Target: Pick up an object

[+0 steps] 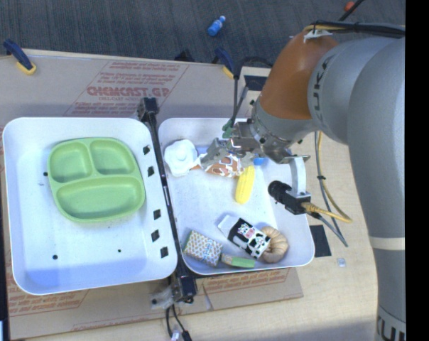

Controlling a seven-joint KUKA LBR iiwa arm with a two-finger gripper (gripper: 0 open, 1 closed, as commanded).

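1. Arm enters from 3 o'clock; orange band sits above the wrist, and the gripper (pixel 232 146) hangs low over the upper part of the right bin (pixel 200 212).
2. Gripper state: cannot tell. The metal end is seen from above, against clutter, and nothing can be made out between its tips.
3. Nearest candidate is an orange-and-white patterned item (pixel 224 166), just at 6 o'clock of the gripper, touching or nearly so. A white cup-like object (pixel 180 155) lies at its 9 o'clock; a yellow corn cob (pixel 244 184) lies at its 4 o'clock.
4. Along the bin's 6 o'clock wall: a patterned small box (pixel 202 248), a black-and-white cow-print object (pixel 248 239), a tan ring-shaped piece (pixel 275 244).
5. Left bin (pixel 23 190) bears a green divided plate (pixel 95 178), well apart from the arm.
6. Judged step: descent or grasp attempt on the patterned item; pickup not confirmed.
7. Next move calls for closing squarely on one object, then a straight lift. Neighbours are close, so a nudge or double grab seems a risk.
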